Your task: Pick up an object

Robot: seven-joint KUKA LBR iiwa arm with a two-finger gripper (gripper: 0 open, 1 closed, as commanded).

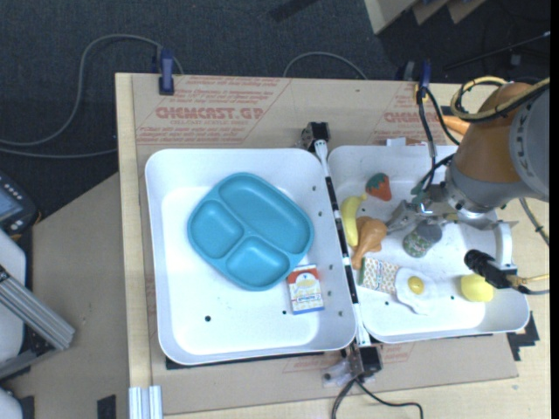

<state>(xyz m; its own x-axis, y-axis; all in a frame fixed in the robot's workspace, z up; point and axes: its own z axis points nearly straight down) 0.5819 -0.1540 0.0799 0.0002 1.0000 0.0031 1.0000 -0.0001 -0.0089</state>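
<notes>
Orange carrot [368, 236], banana [350, 219], fried egg [412, 286] crowd pincer [423, 230]; pincer state unclear.

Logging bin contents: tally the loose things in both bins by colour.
Blue: 1, divided plate
Yellow: 2, banana, lemon
Orange: 1, carrot-like piece
Red: 1, strawberry
White: 1, fried egg
Multicoloured: 2, small carton, patterned packet
Total: 8

One fixed overhead camera looks slantwise down on both bins [166, 234].
</notes>
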